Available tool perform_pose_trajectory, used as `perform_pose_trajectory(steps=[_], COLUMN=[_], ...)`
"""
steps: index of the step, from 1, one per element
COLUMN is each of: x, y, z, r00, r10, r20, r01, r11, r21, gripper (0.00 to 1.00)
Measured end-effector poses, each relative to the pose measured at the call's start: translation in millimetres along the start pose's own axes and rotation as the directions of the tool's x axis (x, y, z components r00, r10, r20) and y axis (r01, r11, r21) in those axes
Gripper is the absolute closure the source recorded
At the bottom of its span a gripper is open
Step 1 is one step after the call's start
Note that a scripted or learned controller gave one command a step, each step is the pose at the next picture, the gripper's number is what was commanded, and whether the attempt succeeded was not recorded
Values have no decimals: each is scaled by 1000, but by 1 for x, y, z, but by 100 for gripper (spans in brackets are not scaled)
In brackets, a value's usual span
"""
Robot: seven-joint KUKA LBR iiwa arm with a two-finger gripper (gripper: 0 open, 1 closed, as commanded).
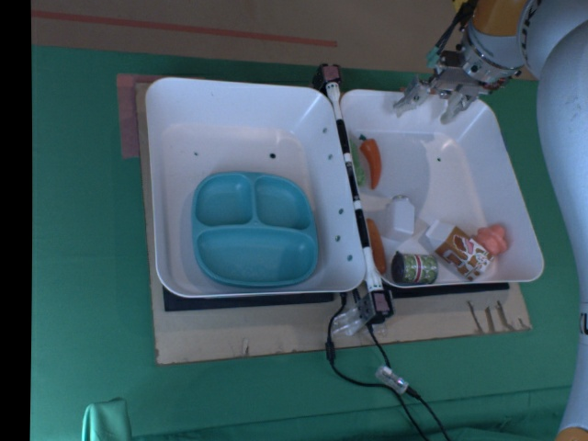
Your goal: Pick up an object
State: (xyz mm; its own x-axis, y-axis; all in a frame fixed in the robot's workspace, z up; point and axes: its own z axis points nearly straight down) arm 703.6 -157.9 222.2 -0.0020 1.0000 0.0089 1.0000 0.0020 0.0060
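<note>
My gripper (432, 105) hangs open above the far edge of the right bin (514, 200), with nothing between its spread fingers. Below it in that bin lie an orange carrot (370, 162) by the left wall, a second carrot (375, 244) further forward, a small white piece (401, 217), a dark can (414, 267) on its side, a patterned carton (462, 251) and an orange-pink toy (493, 238) at the front right. All these things are well clear of the gripper.
The left bin (184, 118) holds a teal divided plate (254, 229). A black-and-white strip (345, 154) runs between the bins. Cables (386, 375) trail over the green mat in front. The arm (551, 44) comes down at the far right.
</note>
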Motion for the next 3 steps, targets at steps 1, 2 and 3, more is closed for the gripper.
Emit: perform_pose_trajectory(steps=[1,2,3], x=[3,-6,18], y=[2,-44,-91], z=[-16,-61,-134], r00=[1000,1000,1000], r10=[3,11,7], r20=[-6,14,15], r01=[-3,-11,-7], r11=[1000,1000,1000], r21=[-5,-4,-9], gripper=[100,100,100])
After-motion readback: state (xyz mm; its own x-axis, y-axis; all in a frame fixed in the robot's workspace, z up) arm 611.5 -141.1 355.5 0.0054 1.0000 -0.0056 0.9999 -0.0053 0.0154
